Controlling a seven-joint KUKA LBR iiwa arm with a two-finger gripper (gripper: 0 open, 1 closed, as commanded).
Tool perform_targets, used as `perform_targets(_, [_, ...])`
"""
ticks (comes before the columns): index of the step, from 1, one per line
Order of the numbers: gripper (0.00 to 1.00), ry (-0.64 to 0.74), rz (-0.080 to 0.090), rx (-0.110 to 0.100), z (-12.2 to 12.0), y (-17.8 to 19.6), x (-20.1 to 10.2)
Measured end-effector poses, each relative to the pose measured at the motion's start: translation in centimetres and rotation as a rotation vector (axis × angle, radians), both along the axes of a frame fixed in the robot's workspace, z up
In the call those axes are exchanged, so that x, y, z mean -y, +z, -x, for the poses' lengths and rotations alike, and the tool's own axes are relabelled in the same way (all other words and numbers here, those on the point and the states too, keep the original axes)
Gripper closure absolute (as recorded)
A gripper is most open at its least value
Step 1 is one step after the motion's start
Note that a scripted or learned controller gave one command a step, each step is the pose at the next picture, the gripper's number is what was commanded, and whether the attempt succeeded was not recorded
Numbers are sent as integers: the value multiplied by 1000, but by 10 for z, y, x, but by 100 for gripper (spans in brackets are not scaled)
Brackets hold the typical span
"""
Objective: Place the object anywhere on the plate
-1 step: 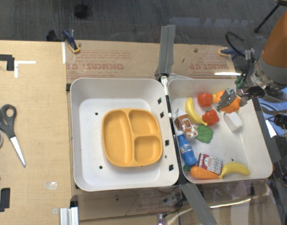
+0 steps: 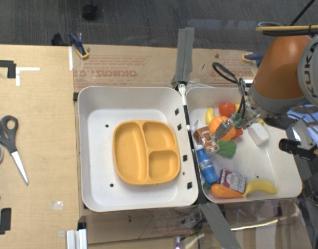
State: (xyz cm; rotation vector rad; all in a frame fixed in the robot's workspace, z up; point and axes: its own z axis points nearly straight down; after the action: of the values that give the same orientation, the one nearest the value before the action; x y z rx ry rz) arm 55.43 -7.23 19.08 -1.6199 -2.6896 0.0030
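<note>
A yellow plate [image 2: 147,151] with three compartments lies in the left white bin [image 2: 91,139]; nothing rests on it. My gripper [image 2: 231,123] is down in the right bin [image 2: 283,175], right beside an orange toy fruit [image 2: 219,125] in a cluster of toy foods. It touches or nearly touches the orange piece, but the wrist hides the contact. The grey arm with its orange band [image 2: 280,69] comes in from the upper right.
Around the gripper lie a red piece [image 2: 227,109], a green pepper [image 2: 227,149], a brown box [image 2: 205,137] and a white block [image 2: 258,134]. Nearer the front are a blue bottle [image 2: 206,167], a maroon carton [image 2: 232,180], a banana [image 2: 261,187] and a carrot [image 2: 226,192]. Scissors [image 2: 11,144] lie on the bench at left.
</note>
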Motion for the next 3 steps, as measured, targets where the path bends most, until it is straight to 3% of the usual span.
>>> perform_targets(1, [100,93,0,0,29,15,-64])
perform_targets(2, [100,365,-1,-1,29,0,-107])
perform_targets(3, [100,541,0,4,51,115,-141])
